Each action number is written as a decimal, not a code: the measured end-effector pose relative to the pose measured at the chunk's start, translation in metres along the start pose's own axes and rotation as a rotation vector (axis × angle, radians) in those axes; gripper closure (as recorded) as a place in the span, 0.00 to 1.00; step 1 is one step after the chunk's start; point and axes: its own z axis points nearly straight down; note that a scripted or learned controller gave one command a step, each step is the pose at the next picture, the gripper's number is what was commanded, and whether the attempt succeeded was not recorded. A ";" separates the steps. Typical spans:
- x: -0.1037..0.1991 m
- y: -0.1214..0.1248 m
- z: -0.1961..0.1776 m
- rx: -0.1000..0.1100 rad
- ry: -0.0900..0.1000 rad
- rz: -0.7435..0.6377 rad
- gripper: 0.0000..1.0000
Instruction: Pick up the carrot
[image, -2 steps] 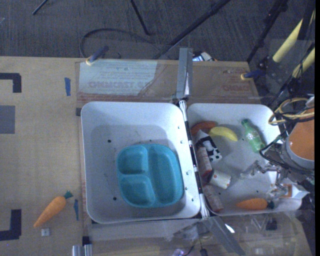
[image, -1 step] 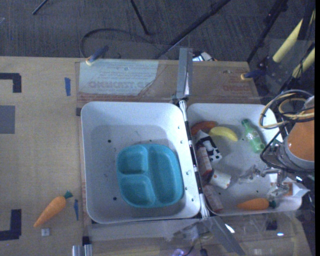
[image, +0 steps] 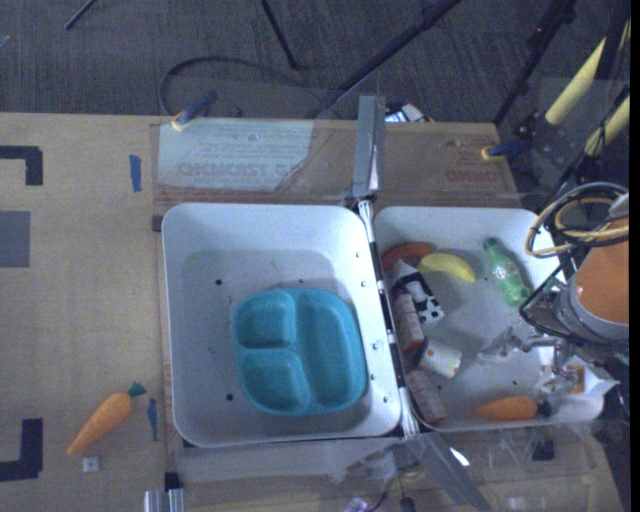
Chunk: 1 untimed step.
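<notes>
**Carrot waits by the right bin's near wall as the arm hangs over the same corner**

Against the near wall of the right bin, toward its near right corner, lies the carrot, orange body flat on the floor and green end pointing at the right wall. Lying lengthwise along that wall, it leaves little room on the wall side, so a grasp probably has to come across its narrow width. Just above and to the right hangs the gripper, below the arm's orange band; whether it is clenched or released I cannot tell, as metal parts and cables blur together there. Nothing shows the carrot lifted.

Other items crowd the bin's left side: a banana and a green bottle near the far wall, a black-and-white toy and a white cup toward the middle. None touches the carrot, so the approach looks free on that side.

Centred in the left bin sits a blue divided tray. A second carrot rests on the bench outside, near its near left corner, well apart from the arm.
</notes>
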 end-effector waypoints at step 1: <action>-0.003 0.004 0.001 -0.020 -0.005 -0.244 0.00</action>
